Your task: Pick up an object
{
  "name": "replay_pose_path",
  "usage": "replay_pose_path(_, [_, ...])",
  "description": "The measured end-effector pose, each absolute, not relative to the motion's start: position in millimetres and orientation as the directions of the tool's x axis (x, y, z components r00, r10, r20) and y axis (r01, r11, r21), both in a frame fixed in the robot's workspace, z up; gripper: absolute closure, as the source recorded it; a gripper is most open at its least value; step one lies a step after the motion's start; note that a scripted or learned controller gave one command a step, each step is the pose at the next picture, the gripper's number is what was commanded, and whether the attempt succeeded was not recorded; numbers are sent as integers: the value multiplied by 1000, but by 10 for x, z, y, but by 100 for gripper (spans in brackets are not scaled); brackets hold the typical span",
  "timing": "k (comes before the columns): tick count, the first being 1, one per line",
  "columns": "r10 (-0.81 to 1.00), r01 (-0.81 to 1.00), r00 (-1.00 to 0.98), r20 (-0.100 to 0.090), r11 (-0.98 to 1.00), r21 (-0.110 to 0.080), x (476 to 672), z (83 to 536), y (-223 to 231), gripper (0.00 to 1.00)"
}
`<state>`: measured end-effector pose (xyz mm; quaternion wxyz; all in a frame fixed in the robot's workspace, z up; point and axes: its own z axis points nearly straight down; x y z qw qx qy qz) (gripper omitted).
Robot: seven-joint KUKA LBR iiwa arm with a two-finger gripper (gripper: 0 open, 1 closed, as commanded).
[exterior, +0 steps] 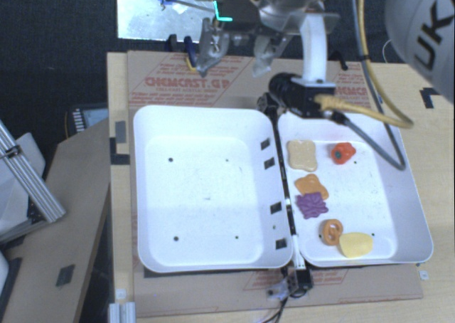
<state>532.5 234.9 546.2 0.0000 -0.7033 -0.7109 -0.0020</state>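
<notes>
The gripper [229, 48] hung at the frame's top, above the bins; whether its jaws were open, I cannot tell. Six objects, including a red piece [343, 152], lay unpicked in the right bin [398, 193], so the picking seemingly remained.

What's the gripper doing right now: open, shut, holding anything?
Gripper: raised above the bench behind the bins; open or shut cannot be told, and nothing is seen held.
</notes>
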Motion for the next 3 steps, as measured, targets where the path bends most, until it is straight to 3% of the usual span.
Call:
replay_pose_path(1, [1000, 1000, -14, 5, 14, 5, 5326, 5578, 2354, 100])
replay_pose_path(2, [1000, 1000, -15, 4, 15, 4, 5325, 5573, 2353, 0])
replay_pose_path(3, [1000, 1000, -15, 4, 15, 4, 5325, 5573, 2353, 0])
